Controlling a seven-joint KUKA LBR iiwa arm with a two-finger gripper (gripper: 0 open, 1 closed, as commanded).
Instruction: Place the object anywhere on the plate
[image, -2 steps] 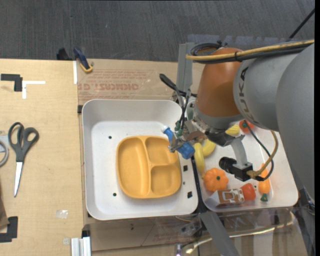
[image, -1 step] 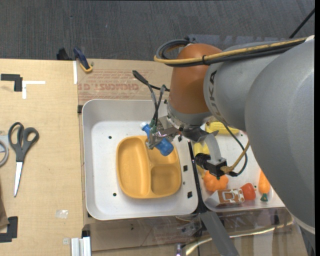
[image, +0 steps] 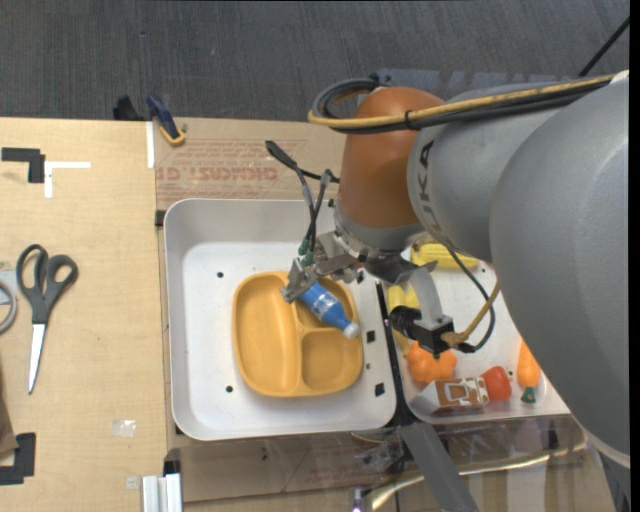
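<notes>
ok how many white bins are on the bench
2. The left bin holds the yellow plate; the right bin sits beside it, partly hidden under the arm, holding small toy foods.

Illumination is even, bright and overhead. Soft shadows fall inside the left bin (image: 190, 300) beside the plate (image: 265, 345). The arm (image: 540, 200), nearest the camera, appears slightly blurred.

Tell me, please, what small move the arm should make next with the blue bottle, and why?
Probably open the fingers and release. The blue bottle sits tilted at the gripper, already over the upper right rim of the yellow plate in the left bin, so letting go should drop it onto the plate.
</notes>
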